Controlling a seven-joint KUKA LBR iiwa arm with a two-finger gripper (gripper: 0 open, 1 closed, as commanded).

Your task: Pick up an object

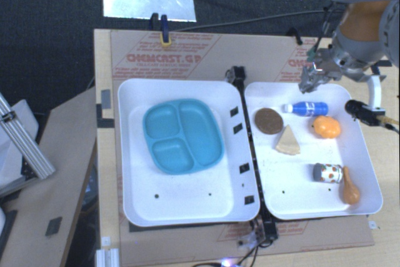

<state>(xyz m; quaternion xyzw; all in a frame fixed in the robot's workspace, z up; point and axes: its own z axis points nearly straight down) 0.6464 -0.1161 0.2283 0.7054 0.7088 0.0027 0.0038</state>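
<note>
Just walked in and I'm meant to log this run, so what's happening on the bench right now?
The arm's gripper hangs over the back edge of the right bin, just above the blue bottle. Nothing is between its fingers. In that bin also lie a brown disc, a pale wedge, an orange fruit, a small can and an orange gourd-like piece. The left bin holds a blue divided plate.

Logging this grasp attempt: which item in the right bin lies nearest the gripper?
The blue bottle, lying on its side just below the gripper; the orange fruit and brown disc sit farther off.
</note>
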